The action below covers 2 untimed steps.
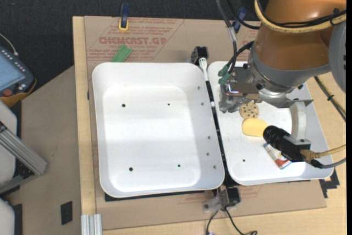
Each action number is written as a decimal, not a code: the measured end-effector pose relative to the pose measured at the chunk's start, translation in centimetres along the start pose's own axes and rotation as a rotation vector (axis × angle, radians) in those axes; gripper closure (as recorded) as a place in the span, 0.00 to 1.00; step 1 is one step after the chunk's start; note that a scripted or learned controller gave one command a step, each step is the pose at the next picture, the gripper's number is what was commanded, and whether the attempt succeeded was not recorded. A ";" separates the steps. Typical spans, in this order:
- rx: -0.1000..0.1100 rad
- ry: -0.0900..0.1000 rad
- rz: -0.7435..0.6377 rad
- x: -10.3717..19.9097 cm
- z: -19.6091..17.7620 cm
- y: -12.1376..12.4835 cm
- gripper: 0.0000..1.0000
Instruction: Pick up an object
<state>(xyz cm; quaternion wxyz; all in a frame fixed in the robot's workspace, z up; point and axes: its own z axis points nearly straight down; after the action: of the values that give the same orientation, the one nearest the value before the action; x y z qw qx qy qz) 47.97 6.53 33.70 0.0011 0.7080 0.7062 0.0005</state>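
Note:
My gripper [229, 100] hangs low over the left part of the right bin [247, 172], close to the wall it shares with the left bin. Just right of it lies a tan round piece with dark dots [250, 111], partly tucked under the wrist. A yellow rounded lump [253, 127] rests a little nearer the front. A small red and white item [280, 159] lies toward the bin's front right, half covered. The big orange and grey wrist hides the back of this bin. I see nothing held in the gripper.
The left bin [110, 85] sits beside it on a cardboard sheet [154, 36]. A green strip [122, 53] and a blue clip [124, 23] lie at the back of the sheet. A black clamp [199, 55] sits at the bins' back junction.

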 end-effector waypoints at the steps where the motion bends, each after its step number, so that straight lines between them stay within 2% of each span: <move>1: -0.009 0.004 -0.007 3.2 -9.0 1.3 1.00; 2: 0.012 -0.001 0.003 -1.2 0.1 -0.2 1.00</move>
<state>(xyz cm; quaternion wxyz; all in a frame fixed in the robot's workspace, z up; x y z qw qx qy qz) 47.79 5.33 33.60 -0.0026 0.7090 0.7052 -0.0041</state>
